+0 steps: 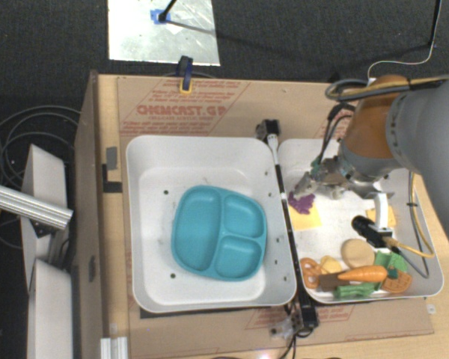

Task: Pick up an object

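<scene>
My tool [312,188] low in right bin [426,271], over purple grape bunch [302,200] by divider wall. Cannot tell tool's state. Yellow cheese slice [308,220] just below grapes; carrot [363,274], pretzel [310,269], bread roll [357,252] further below. Step: closing in on grapes. Next: settle straddling bunch, close, lift straight.

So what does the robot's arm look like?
The arm is fat, round and grey, with an orange band above the wrist. Thin cables loop beside it. At its tip sits a small grey metal gripper.
</scene>
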Tool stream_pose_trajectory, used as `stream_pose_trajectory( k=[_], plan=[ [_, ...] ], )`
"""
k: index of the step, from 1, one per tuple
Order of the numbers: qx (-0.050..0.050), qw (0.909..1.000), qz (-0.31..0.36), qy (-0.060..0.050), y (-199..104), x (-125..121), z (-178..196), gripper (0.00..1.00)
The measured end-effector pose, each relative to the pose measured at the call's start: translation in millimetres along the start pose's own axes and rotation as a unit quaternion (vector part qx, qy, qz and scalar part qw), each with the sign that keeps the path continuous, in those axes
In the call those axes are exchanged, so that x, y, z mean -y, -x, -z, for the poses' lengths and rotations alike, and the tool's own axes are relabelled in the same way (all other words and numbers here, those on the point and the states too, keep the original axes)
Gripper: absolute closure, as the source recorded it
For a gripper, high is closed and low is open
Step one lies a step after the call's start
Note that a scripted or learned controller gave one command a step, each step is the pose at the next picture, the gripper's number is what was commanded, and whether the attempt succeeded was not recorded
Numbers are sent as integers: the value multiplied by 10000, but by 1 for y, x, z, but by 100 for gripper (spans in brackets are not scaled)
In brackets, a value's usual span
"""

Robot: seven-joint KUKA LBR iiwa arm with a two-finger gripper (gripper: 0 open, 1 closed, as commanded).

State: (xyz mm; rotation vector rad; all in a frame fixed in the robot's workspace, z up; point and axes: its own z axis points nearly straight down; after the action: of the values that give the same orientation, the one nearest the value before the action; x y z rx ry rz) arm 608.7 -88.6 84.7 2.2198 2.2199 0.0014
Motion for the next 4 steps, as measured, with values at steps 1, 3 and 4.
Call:
stream_pose_trajectory(
  k=[1,3,4],
  plan=[
    [-5,10000,5,3,5,7,1,0],
    [-4,10000,0,8,4,30,1,0],
    [-6,10000,0,12,11,44,1,0]
  ],
)
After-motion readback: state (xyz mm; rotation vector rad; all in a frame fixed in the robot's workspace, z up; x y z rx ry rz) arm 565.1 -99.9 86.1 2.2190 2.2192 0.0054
